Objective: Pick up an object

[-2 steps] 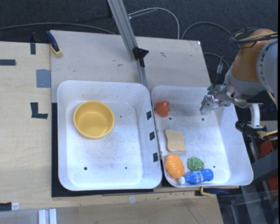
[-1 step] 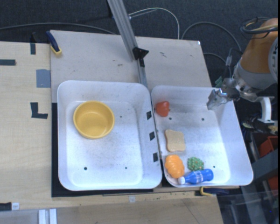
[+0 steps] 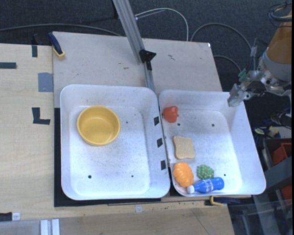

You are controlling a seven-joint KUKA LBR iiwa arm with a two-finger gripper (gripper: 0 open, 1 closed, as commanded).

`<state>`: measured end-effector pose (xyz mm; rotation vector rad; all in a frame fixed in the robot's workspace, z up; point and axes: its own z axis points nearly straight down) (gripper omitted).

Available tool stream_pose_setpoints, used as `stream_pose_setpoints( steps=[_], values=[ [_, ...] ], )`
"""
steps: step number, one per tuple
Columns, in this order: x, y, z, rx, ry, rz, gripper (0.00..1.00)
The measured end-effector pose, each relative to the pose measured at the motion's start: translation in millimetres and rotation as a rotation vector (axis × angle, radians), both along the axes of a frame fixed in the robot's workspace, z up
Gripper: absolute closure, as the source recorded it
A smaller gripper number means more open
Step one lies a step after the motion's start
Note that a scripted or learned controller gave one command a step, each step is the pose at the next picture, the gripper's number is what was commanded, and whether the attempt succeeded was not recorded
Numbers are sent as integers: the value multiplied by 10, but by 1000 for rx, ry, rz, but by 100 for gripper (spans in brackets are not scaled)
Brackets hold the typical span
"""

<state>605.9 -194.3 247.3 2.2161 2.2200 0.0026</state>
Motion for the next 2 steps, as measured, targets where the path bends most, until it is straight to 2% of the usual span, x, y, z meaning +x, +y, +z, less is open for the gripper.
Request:
stream_pose_setpoints(
  steps=[1, 2],
  values=[
    [-9, 539, 78, 4, 5, 5, 100],
    [-132, 1042, 74, 4, 7, 4, 100]
  ],
)
